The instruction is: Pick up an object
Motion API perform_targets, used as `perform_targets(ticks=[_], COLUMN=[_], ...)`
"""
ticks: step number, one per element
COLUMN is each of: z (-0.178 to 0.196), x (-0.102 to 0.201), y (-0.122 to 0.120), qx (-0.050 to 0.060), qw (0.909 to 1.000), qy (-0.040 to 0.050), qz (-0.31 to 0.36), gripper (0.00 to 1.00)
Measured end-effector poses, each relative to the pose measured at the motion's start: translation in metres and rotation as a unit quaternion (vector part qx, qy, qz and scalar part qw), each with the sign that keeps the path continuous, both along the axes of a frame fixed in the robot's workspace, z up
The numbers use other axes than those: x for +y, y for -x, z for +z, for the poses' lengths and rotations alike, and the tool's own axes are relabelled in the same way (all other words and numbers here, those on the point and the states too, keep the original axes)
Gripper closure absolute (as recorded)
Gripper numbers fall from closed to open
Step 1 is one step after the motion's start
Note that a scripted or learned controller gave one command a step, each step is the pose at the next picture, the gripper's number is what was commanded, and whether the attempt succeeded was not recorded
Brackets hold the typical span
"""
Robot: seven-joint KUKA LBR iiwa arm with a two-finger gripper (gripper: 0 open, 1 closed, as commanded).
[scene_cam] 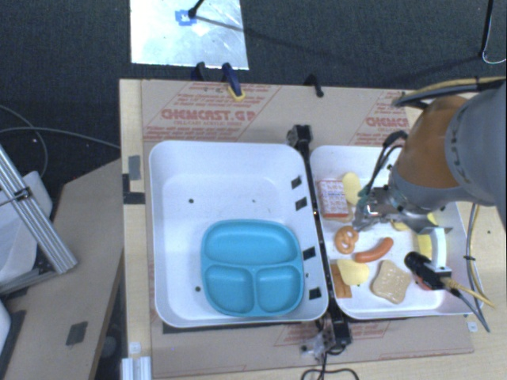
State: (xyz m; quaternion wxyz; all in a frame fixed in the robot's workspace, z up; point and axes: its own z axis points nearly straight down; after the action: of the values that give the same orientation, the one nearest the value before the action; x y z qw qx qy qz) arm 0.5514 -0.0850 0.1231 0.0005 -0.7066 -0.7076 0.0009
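Tabletop (131,236): light wood surface, carrying a brown cardboard sheet (214,109) printed with red lettering. Sitting on the cardboard are two shallow white bins, touching side by side: the left bin (230,172) is holding a blue divided tray (252,266); the right bin (333,165) is holding assorted toy food pieces. A blue-and-yellow clamp (232,81) is gripping the cardboard's far edge.

Grey arm (467,145) reaches in from right, orange band above wrist; tool (366,214) points down-left.
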Motion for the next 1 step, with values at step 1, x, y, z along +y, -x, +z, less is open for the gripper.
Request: perform_targets(ticks=[1], z=[-0.0292], x=[-0.0014], y=[-0.0461], qx=[-0.004], qw=[1.0], qy=[0.0004], qz=[0.0], gripper=[1.0])
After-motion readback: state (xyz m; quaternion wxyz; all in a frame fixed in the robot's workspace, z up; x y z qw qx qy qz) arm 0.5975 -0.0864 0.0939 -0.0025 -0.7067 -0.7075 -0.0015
